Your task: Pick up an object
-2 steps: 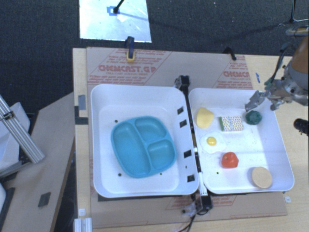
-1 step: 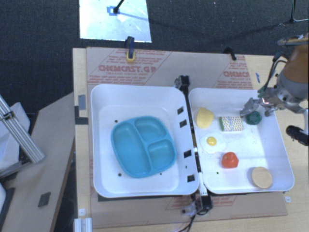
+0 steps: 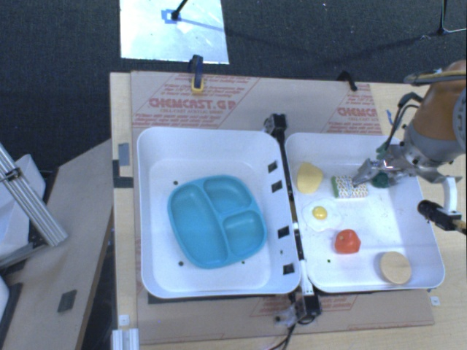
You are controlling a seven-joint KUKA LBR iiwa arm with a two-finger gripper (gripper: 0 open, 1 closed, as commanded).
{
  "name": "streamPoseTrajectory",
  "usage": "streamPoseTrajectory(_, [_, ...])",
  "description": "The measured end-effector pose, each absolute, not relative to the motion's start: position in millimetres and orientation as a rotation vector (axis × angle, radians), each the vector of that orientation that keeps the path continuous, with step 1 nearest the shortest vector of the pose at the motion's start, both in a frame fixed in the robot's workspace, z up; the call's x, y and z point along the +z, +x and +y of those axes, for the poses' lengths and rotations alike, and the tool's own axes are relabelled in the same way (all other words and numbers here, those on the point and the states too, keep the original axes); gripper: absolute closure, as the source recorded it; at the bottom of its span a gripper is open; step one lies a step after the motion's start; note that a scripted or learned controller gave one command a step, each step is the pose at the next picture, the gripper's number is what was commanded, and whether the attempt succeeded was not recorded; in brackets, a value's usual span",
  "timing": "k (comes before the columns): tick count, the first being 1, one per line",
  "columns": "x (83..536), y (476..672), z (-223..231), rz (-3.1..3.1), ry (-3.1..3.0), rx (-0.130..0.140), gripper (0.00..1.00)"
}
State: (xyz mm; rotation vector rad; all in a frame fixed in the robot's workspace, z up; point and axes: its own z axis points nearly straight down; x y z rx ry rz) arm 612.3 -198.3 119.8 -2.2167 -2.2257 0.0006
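Note:
The right bin (image 3: 430,239) holds several small items. A yellow lump (image 3: 309,177) lies at its left, with a green-edged white patterned block (image 3: 349,187) just to its right. Below these sit a fried-egg toy (image 3: 319,214), a red piece (image 3: 347,241) and a tan round disc (image 3: 395,267). My gripper (image 3: 368,173) hangs low over the bin's upper middle, right at the patterned block's right end. A dark green piece (image 3: 380,181) lies directly beside it. Whether anything is held is hidden by the wrist.
The left bin (image 3: 153,217) bears a blue divided plate (image 3: 217,220). Black clips run along the divider (image 3: 286,210) between the bins. The grey arm with its orange band (image 3: 441,111) comes in over the right bin's far right corner.

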Motion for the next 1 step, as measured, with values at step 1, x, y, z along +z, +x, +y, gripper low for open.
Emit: streamPoseTrajectory(1, [88.7,615.1,-198.4,-2.227,-2.219,-0.006,0.0])
